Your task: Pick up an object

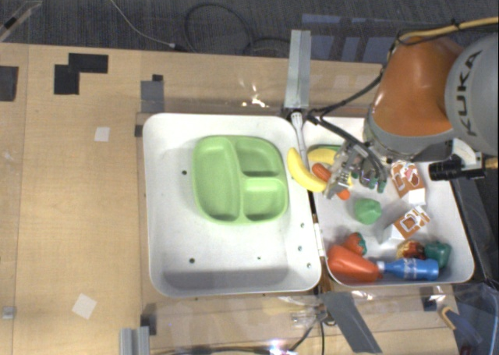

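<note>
While the gripper [343,180] hangs low over the right bin [460,256], we cannot tell its grip; a banana [304,174] lies just left of it across the bins' divider, and a green divided tray [238,179] sits in the left bin [168,213].

Right bin [460,225] is crowded (banana [302,174] against its left wall); around green tray [238,178], open floor.

Wooden bench [70,213] carries two white bins side by side: left bin [168,268], right bin [460,256].
</note>
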Controlling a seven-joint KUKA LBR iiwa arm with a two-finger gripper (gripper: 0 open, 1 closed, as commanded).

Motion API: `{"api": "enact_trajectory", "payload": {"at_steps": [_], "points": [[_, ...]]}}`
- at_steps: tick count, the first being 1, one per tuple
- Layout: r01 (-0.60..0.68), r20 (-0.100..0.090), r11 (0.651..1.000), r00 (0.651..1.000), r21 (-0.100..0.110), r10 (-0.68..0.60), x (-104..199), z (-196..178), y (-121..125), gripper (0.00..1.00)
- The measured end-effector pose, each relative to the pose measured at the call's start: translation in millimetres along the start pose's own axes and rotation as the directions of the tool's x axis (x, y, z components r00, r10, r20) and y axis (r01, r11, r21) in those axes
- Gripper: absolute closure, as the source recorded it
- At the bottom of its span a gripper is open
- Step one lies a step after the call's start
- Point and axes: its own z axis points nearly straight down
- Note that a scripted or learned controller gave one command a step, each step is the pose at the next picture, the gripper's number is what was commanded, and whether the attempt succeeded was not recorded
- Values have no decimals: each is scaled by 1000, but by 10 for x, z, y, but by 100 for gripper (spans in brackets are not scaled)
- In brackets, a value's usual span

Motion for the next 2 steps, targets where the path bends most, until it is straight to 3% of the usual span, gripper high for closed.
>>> {"api": "enact_trajectory", "payload": {"at_steps": [1, 2], "points": [[182, 0, 983, 983, 4, -182, -652, -760, -331, 100], [185, -4, 983, 983, 3, -185, -640, -740, -314, 0]]}}
